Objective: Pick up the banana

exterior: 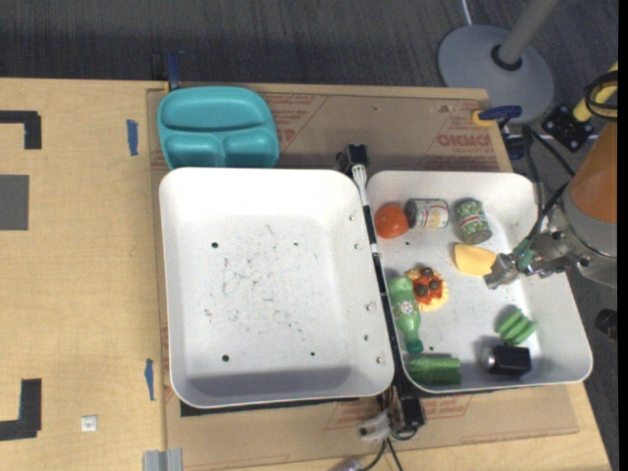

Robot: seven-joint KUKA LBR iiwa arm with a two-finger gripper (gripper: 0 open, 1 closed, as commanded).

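Banana [473, 259] just beside claw [501, 272]

Dark grey carpeted floor [294, 23] runs along the top, beyond the counter's far edge. Light plywood counter [78, 292] has black tape marks [25, 130] near its left edge and blue tape tabs [132, 137]. Brown cardboard sheet [392, 121] lies across the counter's right part. Round grey stand base [491, 62] with a slanted pole sits on the floor past the far-right corner. Even, diffuse lighting.
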